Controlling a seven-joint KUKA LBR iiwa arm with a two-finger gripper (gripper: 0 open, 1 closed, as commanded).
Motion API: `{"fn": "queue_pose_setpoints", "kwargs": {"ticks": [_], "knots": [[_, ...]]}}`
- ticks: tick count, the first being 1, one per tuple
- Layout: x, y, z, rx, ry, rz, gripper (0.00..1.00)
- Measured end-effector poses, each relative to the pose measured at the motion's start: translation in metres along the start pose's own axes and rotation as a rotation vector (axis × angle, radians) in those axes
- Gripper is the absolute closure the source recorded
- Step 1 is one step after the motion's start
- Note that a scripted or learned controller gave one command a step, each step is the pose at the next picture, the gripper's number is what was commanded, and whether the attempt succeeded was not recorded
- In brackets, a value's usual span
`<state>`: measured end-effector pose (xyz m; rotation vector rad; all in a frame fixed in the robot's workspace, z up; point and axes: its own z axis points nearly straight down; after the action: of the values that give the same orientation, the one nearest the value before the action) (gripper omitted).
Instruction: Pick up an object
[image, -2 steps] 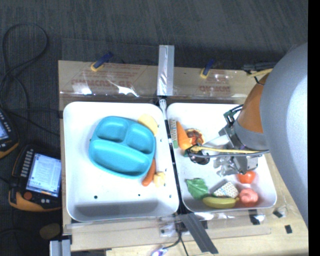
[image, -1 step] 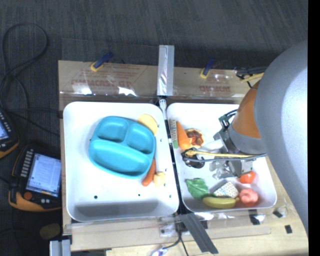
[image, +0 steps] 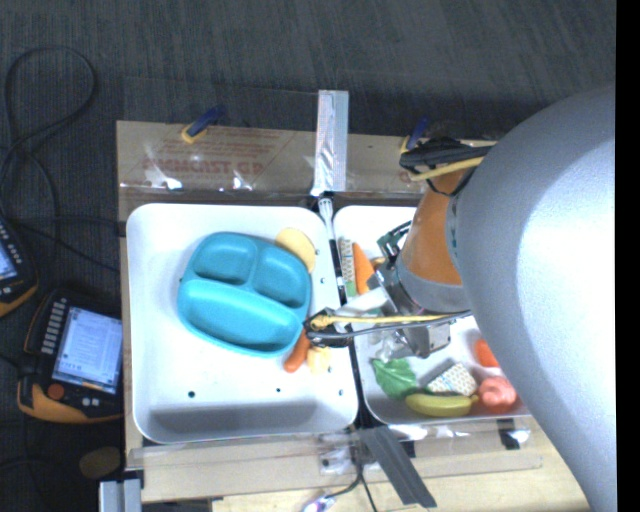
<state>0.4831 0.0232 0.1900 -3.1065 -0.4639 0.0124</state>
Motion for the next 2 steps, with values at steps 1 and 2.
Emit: {"fn": "queue_pose_setpoints", "kwargs": {"ticks": [1, 2], "knots": [[0.022, -0.076, 0.008, -0.001, 0.001, 0.077, 1.00], [-0.001, 0.002, 0.007, -0.003, 0.001, 0.075, 1.00]]}}
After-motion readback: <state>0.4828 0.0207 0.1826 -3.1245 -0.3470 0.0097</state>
